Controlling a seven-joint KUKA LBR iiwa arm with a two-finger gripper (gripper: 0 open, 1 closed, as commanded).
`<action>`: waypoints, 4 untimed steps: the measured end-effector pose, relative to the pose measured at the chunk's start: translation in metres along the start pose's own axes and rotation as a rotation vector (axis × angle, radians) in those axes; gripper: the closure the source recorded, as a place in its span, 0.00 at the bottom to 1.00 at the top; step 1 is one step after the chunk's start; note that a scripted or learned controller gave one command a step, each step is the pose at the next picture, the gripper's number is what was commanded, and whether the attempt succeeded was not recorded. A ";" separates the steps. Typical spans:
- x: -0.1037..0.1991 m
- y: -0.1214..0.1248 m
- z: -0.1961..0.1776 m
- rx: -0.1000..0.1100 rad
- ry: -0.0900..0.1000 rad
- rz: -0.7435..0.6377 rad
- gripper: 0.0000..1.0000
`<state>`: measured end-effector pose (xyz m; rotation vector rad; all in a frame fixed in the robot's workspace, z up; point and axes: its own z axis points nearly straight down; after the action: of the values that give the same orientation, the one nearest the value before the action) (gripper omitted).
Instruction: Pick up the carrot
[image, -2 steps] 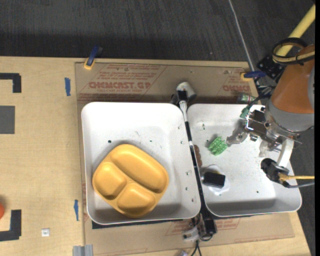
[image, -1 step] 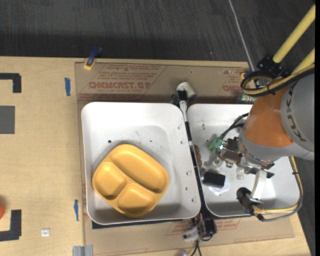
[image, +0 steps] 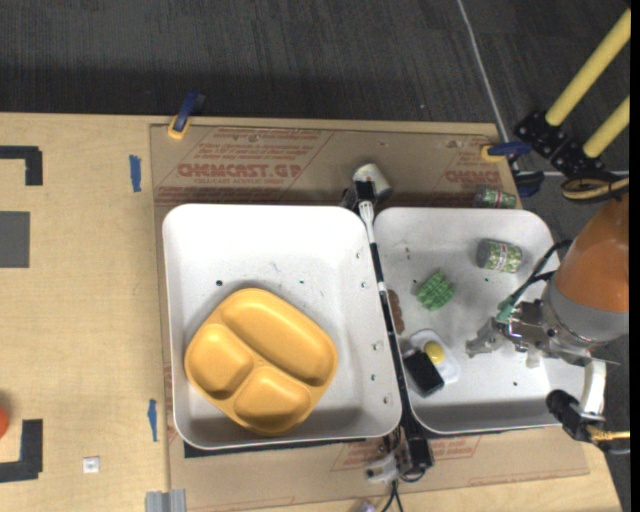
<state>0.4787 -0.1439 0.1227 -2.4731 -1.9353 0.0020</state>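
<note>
Yellow divided tray (image: 261, 358) in left bin (image: 200, 240); green toy (image: 435, 290) in right bin (image: 440, 225)

Glossy plastic yellow tray (image: 262, 358) (probably); smooth white bins (image: 300, 235).

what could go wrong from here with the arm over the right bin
No carrot can be made out in the right bin, so the gripper may close on nothing. It hovers among a green toy, a can and a yellow and black item, so it might grab or knock one instead.
</note>
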 end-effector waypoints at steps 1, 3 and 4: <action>0.049 -0.011 0.036 -0.006 -0.002 0.099 0.00; 0.041 -0.002 -0.001 0.001 0.002 -0.019 0.00; 0.118 -0.029 -0.062 -0.001 0.000 -0.080 0.00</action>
<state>0.4794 -0.0227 0.1844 -2.3942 -2.0329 0.0002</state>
